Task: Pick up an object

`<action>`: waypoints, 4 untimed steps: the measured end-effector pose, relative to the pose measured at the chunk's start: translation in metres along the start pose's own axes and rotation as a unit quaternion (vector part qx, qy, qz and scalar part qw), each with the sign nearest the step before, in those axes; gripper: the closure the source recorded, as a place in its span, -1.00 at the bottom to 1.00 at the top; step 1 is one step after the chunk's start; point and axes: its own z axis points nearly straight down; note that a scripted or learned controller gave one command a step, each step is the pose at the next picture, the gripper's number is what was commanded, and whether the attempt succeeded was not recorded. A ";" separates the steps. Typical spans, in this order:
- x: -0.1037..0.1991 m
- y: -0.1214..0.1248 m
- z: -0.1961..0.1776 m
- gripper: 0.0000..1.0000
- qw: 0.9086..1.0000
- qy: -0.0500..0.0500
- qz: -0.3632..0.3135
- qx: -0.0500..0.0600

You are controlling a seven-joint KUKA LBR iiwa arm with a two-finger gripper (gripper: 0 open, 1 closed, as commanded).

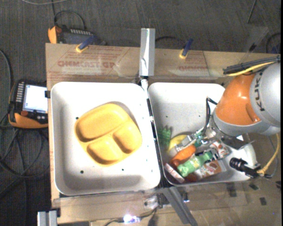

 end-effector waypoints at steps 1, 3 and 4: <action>-0.002 0.002 -0.010 1.00 1.000 -0.004 0.001 -0.003; 0.054 0.081 -0.092 1.00 0.986 0.002 0.164 0.008; 0.053 0.080 -0.092 -1.00 0.986 0.001 0.165 0.008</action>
